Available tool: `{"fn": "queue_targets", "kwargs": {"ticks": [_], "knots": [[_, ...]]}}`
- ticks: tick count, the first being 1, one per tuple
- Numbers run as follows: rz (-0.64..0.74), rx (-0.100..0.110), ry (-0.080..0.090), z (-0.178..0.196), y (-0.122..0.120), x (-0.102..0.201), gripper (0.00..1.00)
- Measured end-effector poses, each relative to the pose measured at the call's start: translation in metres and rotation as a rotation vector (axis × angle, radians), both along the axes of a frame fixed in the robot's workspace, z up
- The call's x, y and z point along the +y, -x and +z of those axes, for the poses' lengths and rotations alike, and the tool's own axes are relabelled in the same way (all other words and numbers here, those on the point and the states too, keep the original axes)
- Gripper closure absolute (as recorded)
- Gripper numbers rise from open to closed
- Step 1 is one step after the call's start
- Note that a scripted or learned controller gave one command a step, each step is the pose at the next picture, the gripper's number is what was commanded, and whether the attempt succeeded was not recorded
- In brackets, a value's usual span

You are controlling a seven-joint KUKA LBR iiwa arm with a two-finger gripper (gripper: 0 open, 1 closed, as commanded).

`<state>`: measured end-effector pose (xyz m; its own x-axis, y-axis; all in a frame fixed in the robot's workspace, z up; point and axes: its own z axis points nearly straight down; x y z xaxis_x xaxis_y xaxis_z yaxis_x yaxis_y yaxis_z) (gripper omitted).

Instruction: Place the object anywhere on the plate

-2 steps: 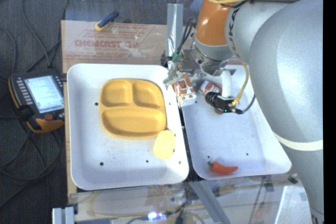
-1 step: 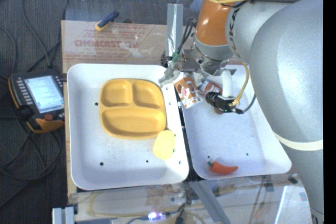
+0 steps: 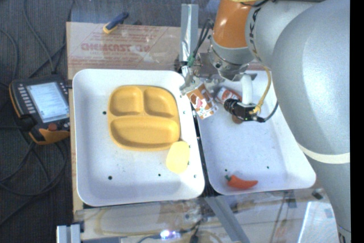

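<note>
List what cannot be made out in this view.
- Gripper: wrist and glare hide its fingers; grip on the brown-and-white object unclear.
- That object: too small and blurred to identify.
- Right bin: far right corner covered by the arm.
- Pale yellow disc by the yellow plate: touching or apart, unclear.

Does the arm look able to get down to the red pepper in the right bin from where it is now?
Probably yes: the red pepper lies alone near the front of the right bin, uncovered, and the gripper hangs above that bin's back-left corner.
</note>
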<state>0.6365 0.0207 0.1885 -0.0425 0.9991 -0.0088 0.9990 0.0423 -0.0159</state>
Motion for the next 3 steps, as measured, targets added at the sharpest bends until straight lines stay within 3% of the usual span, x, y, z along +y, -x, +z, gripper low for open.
{"fn": "queue_targets", "kwargs": {"ticks": [1, 2, 3], "knots": [[0.0, -0.001, 0.001, 0.0, 0.0, 0.0, 0.0], [0.0, 0.006, 0.006, 0.005, 0.0, -0.001, 1.0], [-0.062, -0.008, -0.004, 0.013, 0.03, 0.027, 1.0]]}}
